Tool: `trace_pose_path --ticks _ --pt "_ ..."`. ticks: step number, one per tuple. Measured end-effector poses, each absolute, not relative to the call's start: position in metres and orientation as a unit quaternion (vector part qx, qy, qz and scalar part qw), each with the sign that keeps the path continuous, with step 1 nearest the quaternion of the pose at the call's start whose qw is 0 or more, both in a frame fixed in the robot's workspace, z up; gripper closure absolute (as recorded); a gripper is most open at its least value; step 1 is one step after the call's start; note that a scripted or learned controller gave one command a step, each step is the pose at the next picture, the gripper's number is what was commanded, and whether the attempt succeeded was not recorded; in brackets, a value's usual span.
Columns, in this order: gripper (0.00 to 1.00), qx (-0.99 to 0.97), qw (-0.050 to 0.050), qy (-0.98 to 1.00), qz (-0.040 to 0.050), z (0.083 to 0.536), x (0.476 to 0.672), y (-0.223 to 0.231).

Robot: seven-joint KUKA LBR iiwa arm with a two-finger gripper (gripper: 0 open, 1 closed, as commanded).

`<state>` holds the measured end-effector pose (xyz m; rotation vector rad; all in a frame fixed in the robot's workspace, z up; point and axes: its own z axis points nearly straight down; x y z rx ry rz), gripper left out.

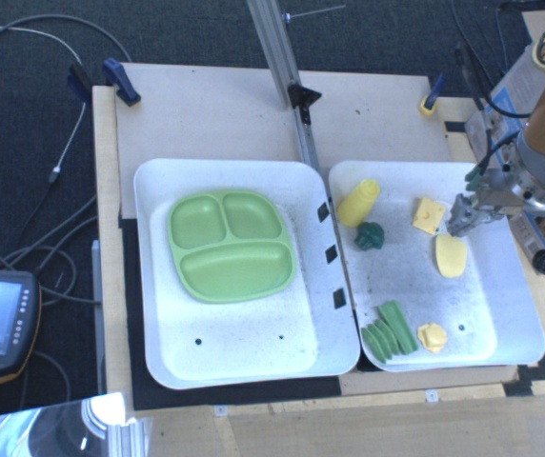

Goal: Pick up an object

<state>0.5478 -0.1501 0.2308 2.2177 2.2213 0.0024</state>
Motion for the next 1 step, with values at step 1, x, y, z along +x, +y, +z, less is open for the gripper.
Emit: trace_pose_path --ticks 1 --pt "1.00 0.705 -0.003 0.709 0.0000 0.2258 0.5343 -0.1025"
